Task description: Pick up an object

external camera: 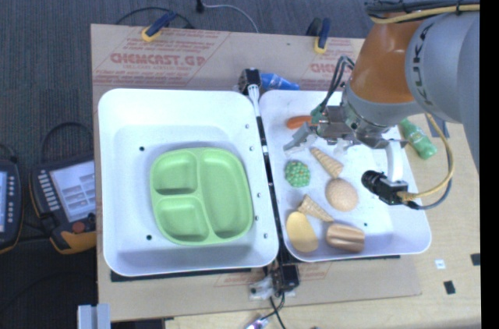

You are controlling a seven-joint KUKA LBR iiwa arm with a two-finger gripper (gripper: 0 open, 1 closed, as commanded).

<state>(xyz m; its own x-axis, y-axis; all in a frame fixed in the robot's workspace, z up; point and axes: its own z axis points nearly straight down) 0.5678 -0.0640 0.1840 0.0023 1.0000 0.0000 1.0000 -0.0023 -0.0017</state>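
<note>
The right bin (405, 242) holds several small items: an orange carrot (297, 122), a green bumpy ball (297, 174), two cones (327, 161) (315, 208), a tan roll (341, 195), a yellow fruit (302, 232) and a brown cylinder (345, 237). My gripper (344, 149) hangs low over the back of this bin, just right of the carrot and above the upper cone. Its fingers are spread wide, one grey finger (300, 137) pointing left and a pale one (392, 160) on the right. Nothing shows between them.
The left bin (125, 125) carries a green divided plate (203, 193). A green bottle (419, 140) lies at the right bin's right rim, partly under the arm. A blue object (277, 81) and clamps (320, 45) sit on the board behind the bins.
</note>
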